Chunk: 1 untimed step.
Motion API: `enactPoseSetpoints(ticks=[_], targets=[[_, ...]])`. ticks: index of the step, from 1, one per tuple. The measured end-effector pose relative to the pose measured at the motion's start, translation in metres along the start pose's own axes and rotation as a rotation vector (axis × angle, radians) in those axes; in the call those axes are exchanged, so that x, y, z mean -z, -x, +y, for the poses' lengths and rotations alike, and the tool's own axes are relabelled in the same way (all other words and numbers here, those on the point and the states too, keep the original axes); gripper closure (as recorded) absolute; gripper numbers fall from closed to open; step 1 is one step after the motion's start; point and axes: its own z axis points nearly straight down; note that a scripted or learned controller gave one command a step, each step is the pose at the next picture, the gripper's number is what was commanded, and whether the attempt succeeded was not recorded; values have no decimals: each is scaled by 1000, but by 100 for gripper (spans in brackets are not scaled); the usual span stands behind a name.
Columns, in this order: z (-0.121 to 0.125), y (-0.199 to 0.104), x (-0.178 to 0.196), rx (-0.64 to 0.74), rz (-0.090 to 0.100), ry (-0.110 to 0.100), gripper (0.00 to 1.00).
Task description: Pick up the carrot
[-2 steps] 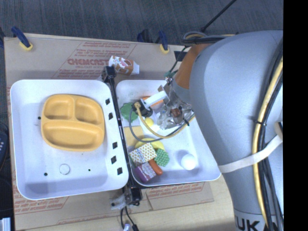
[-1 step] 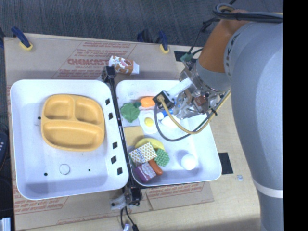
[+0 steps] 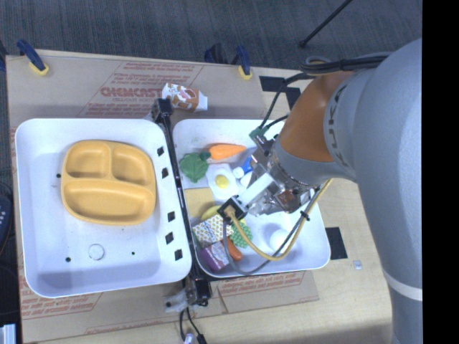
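The carrot [image 3: 226,150], orange with a green tip, lies flat near the far edge of the right bin [image 3: 315,246]. My gripper [image 3: 278,196] hangs over the middle of that bin, to the right of and nearer than the carrot, and apart from it. The wrist and arm cover most of the gripper from above. Nothing shows held at the gripper.
Next to the carrot are a green broccoli piece [image 3: 192,166], a fried egg toy [image 3: 222,180] and a small blue item [image 3: 247,169]. A patterned packet [image 3: 211,229] and a purple item [image 3: 214,255] lie at the near left. The left bin [image 3: 36,264] holds a yellow divided plate [image 3: 109,180].
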Motion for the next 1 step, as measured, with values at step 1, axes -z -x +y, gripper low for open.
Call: enactPoseSetpoints(ticks=[1], targets=[[-35,5,-30,-5,0,0,100]])
